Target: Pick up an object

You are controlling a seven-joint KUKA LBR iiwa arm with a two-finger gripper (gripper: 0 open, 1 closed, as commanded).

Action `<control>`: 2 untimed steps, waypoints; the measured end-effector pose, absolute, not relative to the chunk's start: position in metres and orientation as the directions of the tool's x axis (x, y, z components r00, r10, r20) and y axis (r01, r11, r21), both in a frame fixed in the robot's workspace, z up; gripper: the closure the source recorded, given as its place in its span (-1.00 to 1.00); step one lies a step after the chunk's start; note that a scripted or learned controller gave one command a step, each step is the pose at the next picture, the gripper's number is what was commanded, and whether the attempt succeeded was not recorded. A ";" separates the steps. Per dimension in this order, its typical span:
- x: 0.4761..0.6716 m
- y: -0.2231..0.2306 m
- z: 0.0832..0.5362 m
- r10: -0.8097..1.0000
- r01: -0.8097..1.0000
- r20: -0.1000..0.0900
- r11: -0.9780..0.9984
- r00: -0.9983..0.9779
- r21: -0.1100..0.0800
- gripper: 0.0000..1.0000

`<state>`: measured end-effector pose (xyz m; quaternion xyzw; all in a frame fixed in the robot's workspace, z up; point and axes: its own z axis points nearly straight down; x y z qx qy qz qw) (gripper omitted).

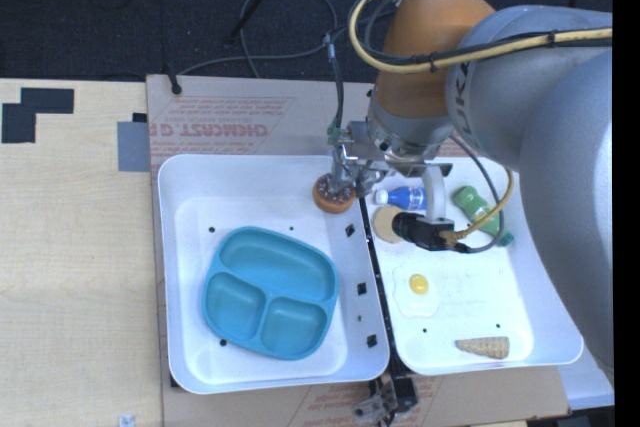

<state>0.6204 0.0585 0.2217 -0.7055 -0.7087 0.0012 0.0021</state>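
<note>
My gripper (350,173) hangs over the dividing wall between the two bins, near their far end. Directly beneath and slightly left of it sits a small brown ring-shaped piece like a doughnut (332,196), in the far right corner of the left bin (180,215). The gripper's tip overlaps the top edge of the doughnut; whether it touches it is unclear. A blue and white bottle (405,199) lies just right of the gripper in the right bin (545,315).
A blue divided plate (270,293) lies in the left bin. The right bin holds a green item (470,202), a tan disc (383,220) partly hidden, a fried egg (418,288) and a tan cone (484,347). The arm covers the right bin's far right.
</note>
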 end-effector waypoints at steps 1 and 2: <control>0.607 0.102 0.225 1.000 1.000 0.001 0.004 -0.004 -0.005 1.00; 0.607 0.101 0.225 1.000 1.000 0.000 0.002 -0.002 -0.005 -1.00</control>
